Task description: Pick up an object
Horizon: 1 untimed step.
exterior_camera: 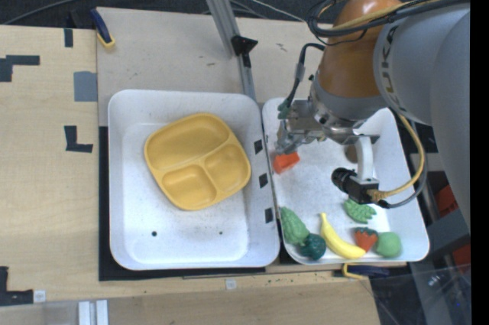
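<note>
My gripper [283,141] hangs over the left side of the right bin [321,170], close to the wall between the two bins. A small orange piece [285,160] sits right at the gripper's lower end, touching it or nearly so. The arm's bulk hides the grip, so whether the piece is held is unclear. Along the right bin's near edge lie a green vegetable [291,222], a dark teal piece [312,245], a yellow banana [340,238], a red strawberry [365,239] and a green round fruit [388,244]. A green leafy piece [357,209] lies a little above them.
A yellow divided plate [197,159] lies in the left bin [126,186]. A slanted metal post [221,6] rises behind the bins. The arm's grey body [428,63] and its cables cover the right bin's far right part.
</note>
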{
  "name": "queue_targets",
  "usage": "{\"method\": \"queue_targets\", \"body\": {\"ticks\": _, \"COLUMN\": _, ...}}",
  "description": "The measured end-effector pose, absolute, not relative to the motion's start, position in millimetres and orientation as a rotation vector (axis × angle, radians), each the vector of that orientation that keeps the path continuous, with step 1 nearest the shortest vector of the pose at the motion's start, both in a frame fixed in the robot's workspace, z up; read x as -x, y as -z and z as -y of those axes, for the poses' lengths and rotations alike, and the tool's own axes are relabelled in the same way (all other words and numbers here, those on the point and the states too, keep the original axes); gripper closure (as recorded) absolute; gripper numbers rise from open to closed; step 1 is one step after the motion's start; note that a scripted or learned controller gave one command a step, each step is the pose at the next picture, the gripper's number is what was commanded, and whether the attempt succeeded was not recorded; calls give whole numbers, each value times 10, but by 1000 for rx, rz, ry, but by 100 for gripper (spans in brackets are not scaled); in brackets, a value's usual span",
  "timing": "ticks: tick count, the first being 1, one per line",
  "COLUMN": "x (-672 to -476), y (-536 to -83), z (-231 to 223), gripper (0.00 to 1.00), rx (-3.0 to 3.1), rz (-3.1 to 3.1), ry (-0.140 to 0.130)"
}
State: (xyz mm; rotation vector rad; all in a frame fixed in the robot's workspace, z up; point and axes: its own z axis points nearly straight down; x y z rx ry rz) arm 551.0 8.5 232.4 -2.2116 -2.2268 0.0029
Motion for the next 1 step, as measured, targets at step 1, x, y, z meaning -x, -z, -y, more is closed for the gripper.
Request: {"method": "queue_targets", "body": {"ticks": 1, "x": -5655, "y": -2338, "z": -713, "gripper": 100, "rx": 2210, "rz": 2230, "ry": 0}}
